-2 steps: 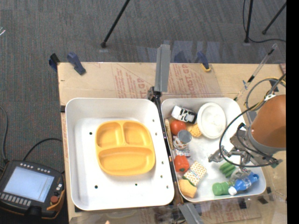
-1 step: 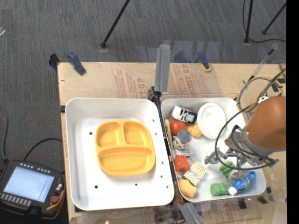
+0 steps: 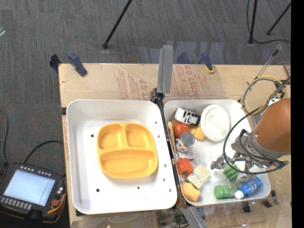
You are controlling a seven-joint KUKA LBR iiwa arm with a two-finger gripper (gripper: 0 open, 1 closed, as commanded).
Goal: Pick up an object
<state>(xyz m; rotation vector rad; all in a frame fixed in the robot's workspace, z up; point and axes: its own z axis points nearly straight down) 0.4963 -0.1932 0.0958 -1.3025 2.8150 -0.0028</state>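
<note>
The right bin holds many small items. Among them are a white bowl, a black-and-white toy, a red tomato, a grey can, a red piece, a checkered packet and a yellow-orange piece. A green bottle and a blue bottle lie at the front right. My gripper hangs low over the bin's right side, right above a small green object that it partly hides. I cannot tell whether it touches it.
The left bin holds a yellow divided plate. The arm's orange band and looping cables cover the right bin's right edge. A teach pendant lies at the lower left, off the bench.
</note>
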